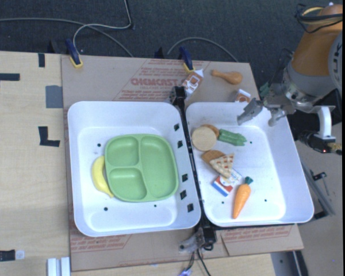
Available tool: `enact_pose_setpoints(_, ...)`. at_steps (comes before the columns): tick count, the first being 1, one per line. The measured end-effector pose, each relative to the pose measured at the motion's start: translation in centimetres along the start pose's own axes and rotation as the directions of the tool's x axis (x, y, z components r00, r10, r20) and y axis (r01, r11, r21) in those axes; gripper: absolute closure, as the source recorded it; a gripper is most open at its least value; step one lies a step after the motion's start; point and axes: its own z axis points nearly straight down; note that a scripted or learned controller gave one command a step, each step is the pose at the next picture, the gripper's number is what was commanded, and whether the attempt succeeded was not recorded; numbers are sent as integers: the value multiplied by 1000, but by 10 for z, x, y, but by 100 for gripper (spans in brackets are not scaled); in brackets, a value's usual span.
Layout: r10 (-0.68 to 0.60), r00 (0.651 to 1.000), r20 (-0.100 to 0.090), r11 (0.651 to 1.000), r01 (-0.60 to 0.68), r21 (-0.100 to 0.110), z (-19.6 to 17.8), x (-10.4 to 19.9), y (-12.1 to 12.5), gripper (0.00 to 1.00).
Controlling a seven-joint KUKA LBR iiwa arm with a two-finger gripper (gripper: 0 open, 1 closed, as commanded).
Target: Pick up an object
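Observation:
My gripper (262, 115) hangs over the far right corner of the right bin (287, 171), its two fingers spread open with nothing between them. In that bin lie a round tan bun (204, 137), a green pickle (232, 137), a waffle-like wedge (223, 165) on a brown piece, a small red, white and blue box (222, 185) and an orange carrot (241, 197). The gripper is above and to the right of the pickle, apart from all of them.
The left bin (80, 171) holds a green divided plate (141, 167) with a yellow banana (99, 177) tucked at its left. Behind the bins on the cardboard lie a small packet (191, 82) and a tan drumstick shape (227, 76). Cables run at the back.

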Motion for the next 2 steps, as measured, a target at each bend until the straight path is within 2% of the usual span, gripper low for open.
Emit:
enact_pose_setpoints(1, -1, 1000, 3, 1000, 1, -17, 131, 46, 33, 0)
enact_pose_setpoints(2, -1, 1000, -1, 1000, 1, -2, 148, 56, 56, 0)
